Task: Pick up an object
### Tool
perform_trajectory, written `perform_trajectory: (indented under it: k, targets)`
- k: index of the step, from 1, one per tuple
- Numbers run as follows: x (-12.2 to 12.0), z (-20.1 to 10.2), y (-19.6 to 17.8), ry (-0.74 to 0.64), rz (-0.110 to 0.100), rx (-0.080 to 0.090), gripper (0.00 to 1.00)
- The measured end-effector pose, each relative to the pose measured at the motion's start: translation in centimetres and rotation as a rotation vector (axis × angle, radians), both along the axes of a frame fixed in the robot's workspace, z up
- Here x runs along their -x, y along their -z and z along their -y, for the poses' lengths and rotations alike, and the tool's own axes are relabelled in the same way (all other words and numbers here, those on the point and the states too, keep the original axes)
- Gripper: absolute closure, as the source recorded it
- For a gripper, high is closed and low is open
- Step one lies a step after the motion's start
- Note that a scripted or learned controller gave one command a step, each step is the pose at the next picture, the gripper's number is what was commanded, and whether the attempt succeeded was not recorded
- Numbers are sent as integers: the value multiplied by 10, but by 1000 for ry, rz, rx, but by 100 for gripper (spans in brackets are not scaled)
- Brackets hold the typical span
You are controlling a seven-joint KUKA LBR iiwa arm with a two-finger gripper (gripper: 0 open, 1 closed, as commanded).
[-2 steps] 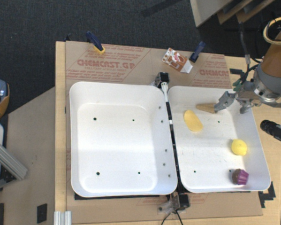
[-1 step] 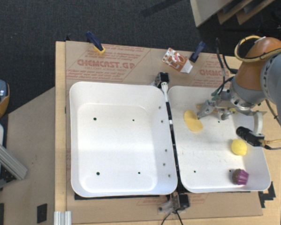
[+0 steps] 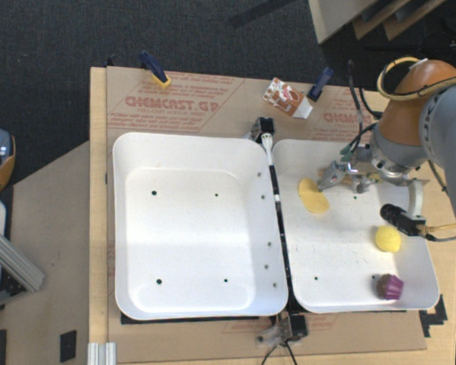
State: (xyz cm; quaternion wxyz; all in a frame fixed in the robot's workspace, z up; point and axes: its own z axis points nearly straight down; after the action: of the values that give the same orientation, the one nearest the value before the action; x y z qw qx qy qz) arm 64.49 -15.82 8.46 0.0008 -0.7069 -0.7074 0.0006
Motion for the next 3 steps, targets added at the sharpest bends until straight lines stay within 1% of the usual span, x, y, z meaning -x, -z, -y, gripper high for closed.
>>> perform_trajectory:
  k: [1, 2, 3]
  targets:
    - [-21, 28, 0, 0, -1, 1, 0]
    - [-22, 19, -1, 0, 2, 1, 0]
    - [-4, 1, 0, 0, -1, -1, 0]
